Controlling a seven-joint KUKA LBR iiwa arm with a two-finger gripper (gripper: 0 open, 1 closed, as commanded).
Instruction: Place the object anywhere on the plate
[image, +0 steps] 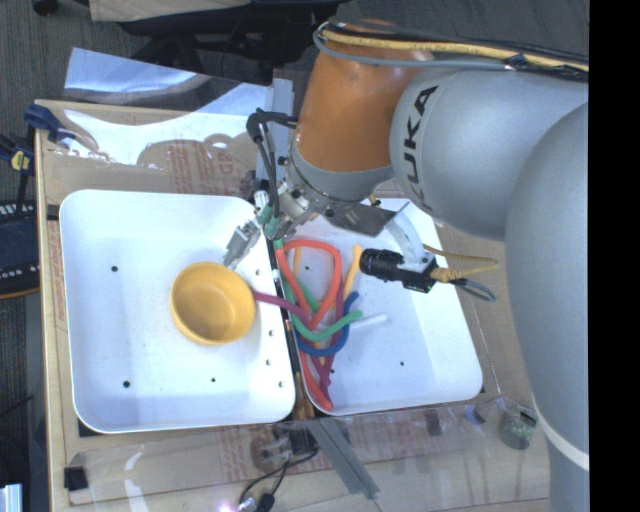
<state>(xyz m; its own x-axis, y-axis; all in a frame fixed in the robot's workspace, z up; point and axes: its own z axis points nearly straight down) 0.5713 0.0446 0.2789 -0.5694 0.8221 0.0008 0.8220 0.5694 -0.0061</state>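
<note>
The two-finger gripper (243, 243) hung just above the round, glossy yellow plate (212, 302) in the left white bin (100, 350); whether it held anything I couldn't tell. A tangle of limp, coloured rubbery cords (318, 305) lay in the right white bin (430, 360), one purple strand touching the plate. Judging by this, the grasp remained undone.

The yellow plate (212, 303) is looking like smooth plastic, catching a soft sheen along its rim. The two white bins (120, 380) are showing as matt, smooth plastic. At three o'clock from the plate, a tangle of coloured cords (318, 300) is appearing rubbery and slightly glossy. The arm (480, 140) is gleaming like painted metal, grey with a satin orange band. The bench (190, 160) is looking like bare, matt wooden board.
</note>
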